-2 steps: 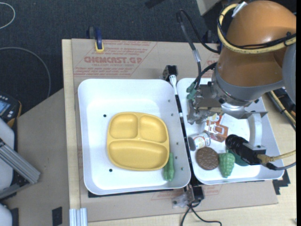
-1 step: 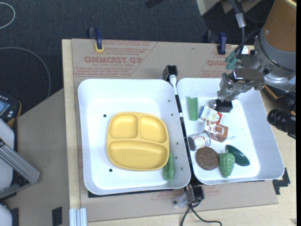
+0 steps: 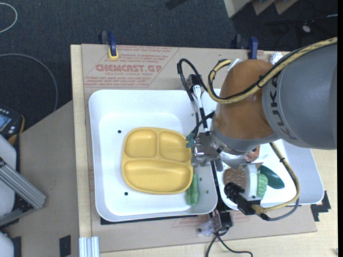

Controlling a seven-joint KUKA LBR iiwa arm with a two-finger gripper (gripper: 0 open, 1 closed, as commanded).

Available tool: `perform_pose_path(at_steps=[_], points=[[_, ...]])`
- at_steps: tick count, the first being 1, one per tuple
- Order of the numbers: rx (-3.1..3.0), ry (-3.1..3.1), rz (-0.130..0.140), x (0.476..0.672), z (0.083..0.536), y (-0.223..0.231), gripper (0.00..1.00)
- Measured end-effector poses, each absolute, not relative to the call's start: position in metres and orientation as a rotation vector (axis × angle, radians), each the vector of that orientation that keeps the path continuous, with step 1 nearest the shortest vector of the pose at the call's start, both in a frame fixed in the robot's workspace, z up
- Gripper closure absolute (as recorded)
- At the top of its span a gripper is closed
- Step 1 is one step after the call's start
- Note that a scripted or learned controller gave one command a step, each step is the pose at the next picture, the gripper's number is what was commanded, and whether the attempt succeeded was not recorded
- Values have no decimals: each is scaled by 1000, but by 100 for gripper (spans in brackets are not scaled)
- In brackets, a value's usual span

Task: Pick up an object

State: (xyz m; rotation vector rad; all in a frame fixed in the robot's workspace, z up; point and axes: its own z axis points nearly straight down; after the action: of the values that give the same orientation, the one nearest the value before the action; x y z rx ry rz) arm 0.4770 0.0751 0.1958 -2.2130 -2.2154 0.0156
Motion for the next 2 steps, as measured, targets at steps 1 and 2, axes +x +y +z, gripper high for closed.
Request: perform_pose_path(at_steps=[1, 2], points=[[-2224, -2228, -16, 481, 306, 77, 100], [-2228, -2227, -18, 480, 412, 56, 100]])
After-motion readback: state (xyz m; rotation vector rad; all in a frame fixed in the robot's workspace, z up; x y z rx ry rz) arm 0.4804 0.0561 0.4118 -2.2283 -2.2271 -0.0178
